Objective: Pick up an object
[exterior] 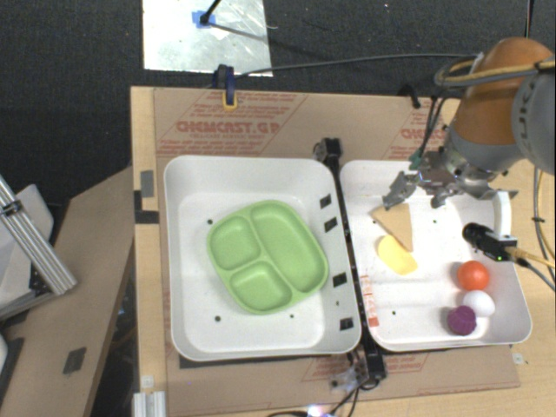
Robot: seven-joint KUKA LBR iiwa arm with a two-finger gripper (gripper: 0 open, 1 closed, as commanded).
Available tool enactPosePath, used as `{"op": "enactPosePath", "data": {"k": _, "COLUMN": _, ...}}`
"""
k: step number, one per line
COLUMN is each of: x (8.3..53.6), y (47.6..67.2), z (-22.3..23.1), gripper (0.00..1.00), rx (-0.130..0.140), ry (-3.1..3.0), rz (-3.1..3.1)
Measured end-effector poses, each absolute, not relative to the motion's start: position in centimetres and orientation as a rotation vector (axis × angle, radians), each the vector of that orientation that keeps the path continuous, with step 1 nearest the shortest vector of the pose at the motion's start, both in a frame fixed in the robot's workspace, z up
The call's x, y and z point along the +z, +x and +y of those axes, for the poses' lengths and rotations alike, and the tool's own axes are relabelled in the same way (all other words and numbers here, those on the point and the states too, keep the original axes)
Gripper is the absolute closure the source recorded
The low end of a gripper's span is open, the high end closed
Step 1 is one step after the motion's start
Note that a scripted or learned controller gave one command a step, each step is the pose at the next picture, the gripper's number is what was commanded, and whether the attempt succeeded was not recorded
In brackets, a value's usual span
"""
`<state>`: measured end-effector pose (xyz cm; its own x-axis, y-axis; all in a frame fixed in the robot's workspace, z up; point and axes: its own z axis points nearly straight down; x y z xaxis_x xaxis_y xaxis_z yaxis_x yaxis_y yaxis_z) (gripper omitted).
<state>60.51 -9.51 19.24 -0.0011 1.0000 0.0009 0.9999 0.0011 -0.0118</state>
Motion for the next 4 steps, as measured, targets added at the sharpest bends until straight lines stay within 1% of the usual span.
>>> {"op": "enactPosePath", "data": {"k": 1, "x": 20.0, "y": 60.8, "z": -9.5, "gripper": 0.00, "rx": -0.001, "ry": -2.219, "rz": -2.225}}
{"op": "enactPosePath", "data": {"k": 2, "x": 13.9, "y": 60.1, "z": -9.3, "gripper": 0.00, "rx": 0.003, "ry": -2.218, "rz": -2.221}}
{"op": "enactPosePath", "data": {"k": 3, "x": 8.9, "y": 60.2, "z": -9.3, "gripper": 0.00, "rx": -0.002, "ry": -2.222, "rz": -2.226}}
{"op": "enactPosePath", "data": {"k": 4, "x": 10.8, "y": 60.7, "z": -9.4, "gripper": 1.00, "rx": -0.015, "ry": -2.231, "rz": -2.234}}
